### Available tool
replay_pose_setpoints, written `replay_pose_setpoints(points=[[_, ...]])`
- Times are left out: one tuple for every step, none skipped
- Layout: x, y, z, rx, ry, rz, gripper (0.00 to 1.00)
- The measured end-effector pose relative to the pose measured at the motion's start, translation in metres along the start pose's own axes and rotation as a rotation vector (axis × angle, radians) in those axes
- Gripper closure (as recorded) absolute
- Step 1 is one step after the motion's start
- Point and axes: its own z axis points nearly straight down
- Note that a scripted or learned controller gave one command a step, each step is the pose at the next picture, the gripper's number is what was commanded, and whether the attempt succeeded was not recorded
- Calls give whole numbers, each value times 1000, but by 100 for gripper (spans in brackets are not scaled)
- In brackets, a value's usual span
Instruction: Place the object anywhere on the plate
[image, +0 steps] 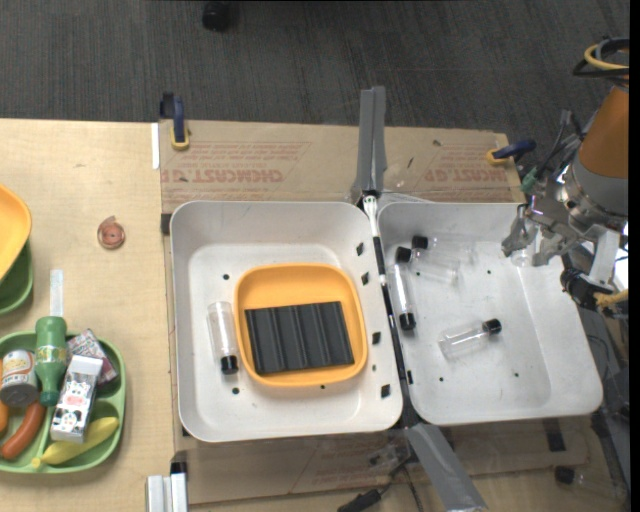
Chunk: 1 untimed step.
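**Operator:** Where's the gripper, and can you read it?

**Spotter:** Your gripper (535, 240) is well to the right of the plate (300, 275), over the far right rim of the right bin (540, 390). It blurs into cables and grey metal there, so I cannot tell whether it is spread or pressed together. I see nothing in it. The arm (605, 150) above it is cut off by the frame edge.

**Operator:** And what could go on the plate?

**Spotter:** You have one clear vial (221, 335) with a black cap just beside the plate's left edge, lying lengthwise in the left bin (200, 410). To the plate's right, past the divider, there are more. A second vial (468, 339) lies tilted on the bin floor, and a third vial (400, 295) runs close along the divider. A fourth tube (435, 258) sits farther up. Their glass nearly vanishes against the white, so you mostly get the caps, and I can't be sure of the count.

**Operator:** Is anything on the plate?

**Spotter:** A black ribbed block (300, 336) covers most of its middle. Far left of the plate, on the worktop (90, 180), a green tray (100, 440) of toy food is clipped by the frame.
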Motion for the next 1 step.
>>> replay_pose_setpoints(points=[[20,54,15,-4,0,-320,100]])
